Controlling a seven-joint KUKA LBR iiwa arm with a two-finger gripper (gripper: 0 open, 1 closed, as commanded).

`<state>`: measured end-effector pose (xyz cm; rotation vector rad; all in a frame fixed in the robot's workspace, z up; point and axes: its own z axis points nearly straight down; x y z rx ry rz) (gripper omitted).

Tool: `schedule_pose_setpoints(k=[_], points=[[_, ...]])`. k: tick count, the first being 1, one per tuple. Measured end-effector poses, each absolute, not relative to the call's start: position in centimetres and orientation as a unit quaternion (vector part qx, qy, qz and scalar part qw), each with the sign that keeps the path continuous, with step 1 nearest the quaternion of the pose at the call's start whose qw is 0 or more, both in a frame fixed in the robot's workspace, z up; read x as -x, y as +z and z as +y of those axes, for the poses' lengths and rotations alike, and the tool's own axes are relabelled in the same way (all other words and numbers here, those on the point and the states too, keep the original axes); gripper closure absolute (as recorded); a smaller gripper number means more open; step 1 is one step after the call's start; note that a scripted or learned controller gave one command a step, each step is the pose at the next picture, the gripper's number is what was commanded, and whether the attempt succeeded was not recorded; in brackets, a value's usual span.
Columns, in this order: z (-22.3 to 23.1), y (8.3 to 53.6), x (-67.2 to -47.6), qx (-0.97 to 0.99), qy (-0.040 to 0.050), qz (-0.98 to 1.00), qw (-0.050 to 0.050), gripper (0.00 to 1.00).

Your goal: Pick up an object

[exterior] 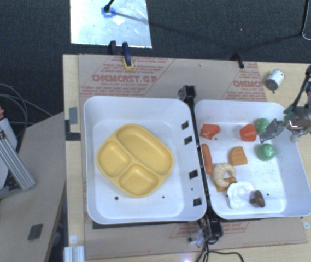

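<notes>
Closest candidate for the pick looks like the green ball-shaped toy [265, 152] in the right bin [297, 198], sitting just below and beside the gripper [275, 129] near the bin's right side. It's probably light plastic play food, stiff and smooth, so a bit slippery; being round, it wants a pinch square across the middle or it could squirt out. A second green piece [261, 125] and a red one [247, 132] sit just beside the gripper too, so it's crowded there. Can't really tell how far apart the gripper's fingers are, and nothing visibly sits between them.

Further out: an orange block [238, 156], a carrot [206, 157], a red chunk [210, 130], a croissant-like pastry [223, 174], and a white dish [239, 194] with a brown lump [257, 198]. The bin floor is smooth white with low walls. The left bin [103, 113] holds a yellow divided plate [135, 160].
</notes>
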<state>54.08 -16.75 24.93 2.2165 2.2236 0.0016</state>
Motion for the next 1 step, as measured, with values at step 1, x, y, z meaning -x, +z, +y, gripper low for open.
schedule_pose_setpoints(k=[1], points=[[-18.70, 14.01, -55.53, -0.707, -0.0015, 0.707, -0.002, 0.00]])
